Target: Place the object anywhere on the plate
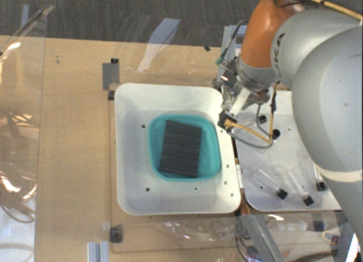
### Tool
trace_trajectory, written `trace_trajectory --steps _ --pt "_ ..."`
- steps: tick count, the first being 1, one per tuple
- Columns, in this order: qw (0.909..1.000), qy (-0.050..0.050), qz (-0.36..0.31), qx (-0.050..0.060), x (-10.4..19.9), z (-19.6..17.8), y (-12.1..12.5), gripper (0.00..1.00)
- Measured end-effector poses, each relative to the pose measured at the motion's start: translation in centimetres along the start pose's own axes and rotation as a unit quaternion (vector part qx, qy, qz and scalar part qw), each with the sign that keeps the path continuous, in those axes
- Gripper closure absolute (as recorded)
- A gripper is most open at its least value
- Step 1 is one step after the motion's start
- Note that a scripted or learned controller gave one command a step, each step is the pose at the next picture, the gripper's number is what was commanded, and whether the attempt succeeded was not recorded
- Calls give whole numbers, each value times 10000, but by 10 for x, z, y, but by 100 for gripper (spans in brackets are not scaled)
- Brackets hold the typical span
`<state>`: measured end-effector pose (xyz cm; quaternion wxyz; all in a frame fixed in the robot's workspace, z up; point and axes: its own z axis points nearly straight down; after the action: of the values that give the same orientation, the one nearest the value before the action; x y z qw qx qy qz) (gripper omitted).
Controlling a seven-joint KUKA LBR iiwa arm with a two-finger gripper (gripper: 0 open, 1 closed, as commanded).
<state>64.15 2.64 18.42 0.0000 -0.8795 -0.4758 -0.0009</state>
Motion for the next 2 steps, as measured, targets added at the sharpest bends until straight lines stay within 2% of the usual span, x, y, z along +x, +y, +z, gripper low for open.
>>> trace_trajectory --steps 1,2 --pt "10000 4 3 -2 0 0 0 0" --pt "9989 35 466 -58 7 -203 30 0"
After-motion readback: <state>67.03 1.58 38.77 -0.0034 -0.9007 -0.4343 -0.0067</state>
